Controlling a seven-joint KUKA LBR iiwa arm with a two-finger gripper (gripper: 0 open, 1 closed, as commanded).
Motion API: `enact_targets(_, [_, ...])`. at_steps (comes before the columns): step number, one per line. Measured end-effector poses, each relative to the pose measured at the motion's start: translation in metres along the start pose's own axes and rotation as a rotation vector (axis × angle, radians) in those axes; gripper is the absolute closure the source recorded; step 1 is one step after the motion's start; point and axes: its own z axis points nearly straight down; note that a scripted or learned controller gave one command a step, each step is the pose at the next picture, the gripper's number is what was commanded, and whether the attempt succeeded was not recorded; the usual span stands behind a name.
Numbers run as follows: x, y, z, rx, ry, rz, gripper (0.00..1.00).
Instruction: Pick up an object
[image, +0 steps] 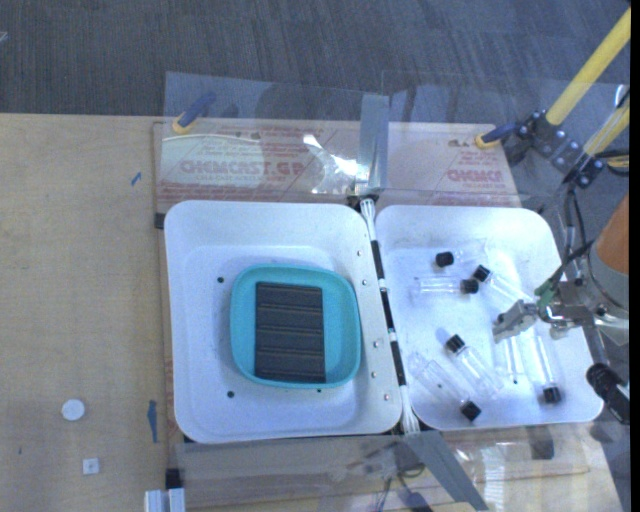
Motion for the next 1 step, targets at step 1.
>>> enact_targets(1, [-0.0005, 0.0328, 0.1072, -0.013, -0.003, -0.001, 0.00])
